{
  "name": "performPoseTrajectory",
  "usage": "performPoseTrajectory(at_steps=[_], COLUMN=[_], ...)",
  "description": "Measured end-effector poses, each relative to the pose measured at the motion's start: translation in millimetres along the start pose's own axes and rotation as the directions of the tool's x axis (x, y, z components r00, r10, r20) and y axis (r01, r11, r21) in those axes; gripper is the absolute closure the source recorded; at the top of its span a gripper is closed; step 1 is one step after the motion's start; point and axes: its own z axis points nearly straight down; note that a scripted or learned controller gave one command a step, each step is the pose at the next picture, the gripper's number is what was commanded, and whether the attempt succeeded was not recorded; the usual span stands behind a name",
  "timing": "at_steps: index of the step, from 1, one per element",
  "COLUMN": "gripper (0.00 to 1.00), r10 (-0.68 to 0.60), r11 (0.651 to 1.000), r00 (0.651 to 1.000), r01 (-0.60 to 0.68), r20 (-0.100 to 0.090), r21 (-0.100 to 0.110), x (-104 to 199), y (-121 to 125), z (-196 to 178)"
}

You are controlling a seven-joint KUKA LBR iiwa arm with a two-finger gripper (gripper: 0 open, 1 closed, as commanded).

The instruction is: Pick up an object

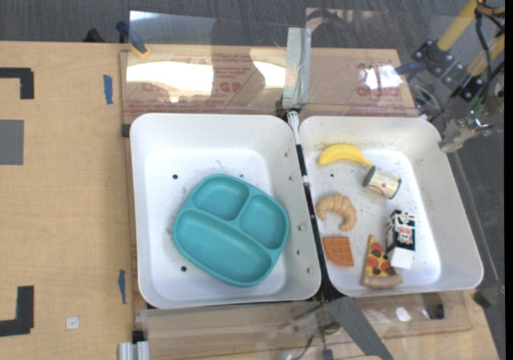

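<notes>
Yellow and smoothly curved, the banana [343,155] lies at the back of the right bin [461,226], near a ridged tan croissant [337,208] and a gridded waffle [338,250]. My tool [458,132] sits over that bin's far right corner; I cannot tell its state. A glossy teal divided plate [231,228] rests in the left bin [152,190].

White bins [210,135] hold a teal plate [231,228], yellow banana [343,155], tan croissant [337,208], orange waffle [339,251] with a grid pattern, red-and-yellow pizza slice [377,262], black-and-white carton [401,231], perhaps cow-patterned, and a cream-labelled can [381,182].
</notes>
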Motion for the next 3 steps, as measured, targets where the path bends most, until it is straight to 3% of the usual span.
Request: performPoseTrajectory(at_steps=[1,2,3], gripper=[1.00,1.00,1.00], r10=[0.157,0.102,0.446], r11=[0.988,0.995,0.895], r00=[0.988,0.995,0.895], r01=[-0.157,-0.102,-0.446], r20=[-0.001,-0.001,0.000], r21=[0.000,-0.002,-0.006], x=[4,63,58], y=[-48,-83,-101], z=[33,51,-94])
